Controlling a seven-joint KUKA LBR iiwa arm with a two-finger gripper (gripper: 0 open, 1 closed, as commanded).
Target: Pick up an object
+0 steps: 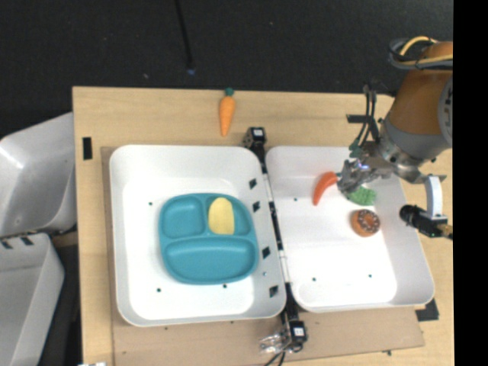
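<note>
In the right bin [343,280] lie a red-orange chili-shaped toy [323,187], a green leafy toy [363,196] and a brown round donut-like toy [366,222]. My gripper [352,178] hangs low over the bin's upper right part, directly above the green toy and just right of the chili toy. The arm's grey wrist and orange band rise behind it at the right. The green toy is partly covered by the gripper.
The left bin [137,280] holds a blue divided plate [206,239] with a yellow oval toy [221,216] in its upper right compartment. An orange carrot toy [226,112] lies on the wooden bench behind the bins. Clips sit along the seam between the bins.
</note>
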